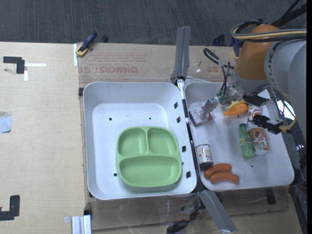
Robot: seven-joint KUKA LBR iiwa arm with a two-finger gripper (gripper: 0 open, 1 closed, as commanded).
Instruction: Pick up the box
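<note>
Our claw hangs low in the right bin, and the box lies just down-left of it near the bin's left wall, its long axis slanting up toward the claw — whether the claw is wide or narrow we cannot tell.

We saw a pale wooden counter under even light, and took it as our landmark. Beyond its far edge lay dark grey carpeted floor. A brown cardboard sheet with red print lay on the counter's far part, and black brackets sat at its left side.
</note>
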